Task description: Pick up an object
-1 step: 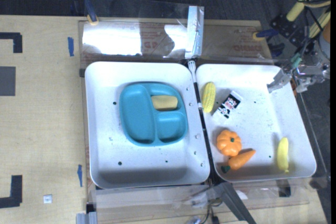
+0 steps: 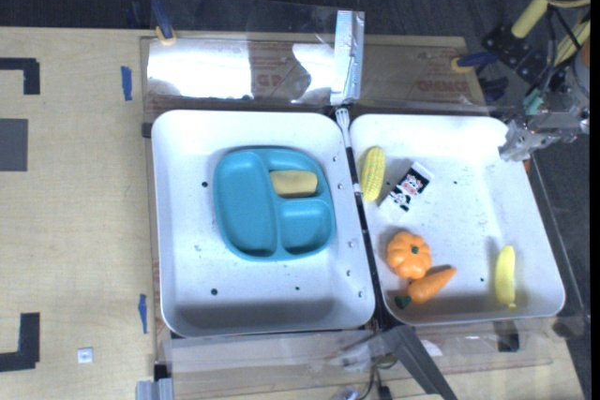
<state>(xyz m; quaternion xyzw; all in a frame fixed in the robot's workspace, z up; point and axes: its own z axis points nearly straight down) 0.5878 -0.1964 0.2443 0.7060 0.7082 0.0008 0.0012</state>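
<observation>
You look down on a pale wooden table [image 2: 66, 229] carrying two shallow white bins side by side. The left white bin [image 2: 178, 295] holds a blue divided plastic plate [image 2: 258, 220], and a yellow block-shaped piece [image 2: 294, 184] lies in the plate's upper right compartment. In the right white bin [image 2: 469, 201], a yellow corn cob [image 2: 372, 173] lies against the left wall, a small black-and-white card [image 2: 410, 185] just beside it. Near the bin's front edge sit a small orange pumpkin [image 2: 409, 254] and an orange carrot [image 2: 428, 284], touching. A yellow banana [image 2: 505, 274] lies by the right wall. The gripper [image 2: 527, 138] hovers over the bin's far right corner; whether it is released or clenched cannot be told.
</observation>
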